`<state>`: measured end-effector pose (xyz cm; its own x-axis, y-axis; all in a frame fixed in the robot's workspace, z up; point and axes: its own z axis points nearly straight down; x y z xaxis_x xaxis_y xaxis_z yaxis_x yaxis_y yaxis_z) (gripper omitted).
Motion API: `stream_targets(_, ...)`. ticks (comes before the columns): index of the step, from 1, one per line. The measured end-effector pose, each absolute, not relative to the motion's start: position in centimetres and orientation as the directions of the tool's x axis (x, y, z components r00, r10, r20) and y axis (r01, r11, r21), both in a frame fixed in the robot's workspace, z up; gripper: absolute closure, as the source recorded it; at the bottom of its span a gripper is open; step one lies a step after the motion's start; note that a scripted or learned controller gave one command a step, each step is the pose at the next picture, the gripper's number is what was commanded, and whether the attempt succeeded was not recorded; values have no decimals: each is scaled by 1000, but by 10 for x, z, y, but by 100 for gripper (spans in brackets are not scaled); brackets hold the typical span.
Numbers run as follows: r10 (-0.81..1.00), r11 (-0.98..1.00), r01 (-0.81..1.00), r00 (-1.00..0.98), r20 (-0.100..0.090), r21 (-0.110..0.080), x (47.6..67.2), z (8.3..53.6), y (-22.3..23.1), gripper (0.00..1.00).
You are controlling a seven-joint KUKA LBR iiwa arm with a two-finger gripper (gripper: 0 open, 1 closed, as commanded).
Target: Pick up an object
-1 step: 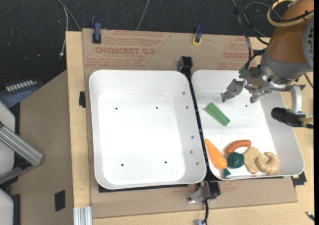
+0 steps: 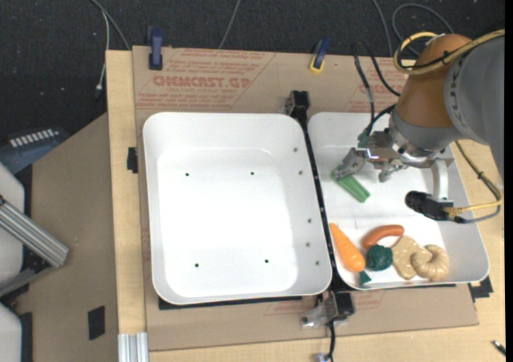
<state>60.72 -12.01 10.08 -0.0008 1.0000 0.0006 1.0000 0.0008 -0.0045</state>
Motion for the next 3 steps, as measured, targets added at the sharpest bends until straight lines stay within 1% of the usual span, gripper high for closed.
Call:
stream_targets(1,1000,2,1000,-2,1,-2,591,84,-91,0)
stream_targets(2,1000,-1,1000,1,-1,2,645,85,-127,0)
stream_targets(3,1000,1,1000,-1,1,0,620,85,-102,0)
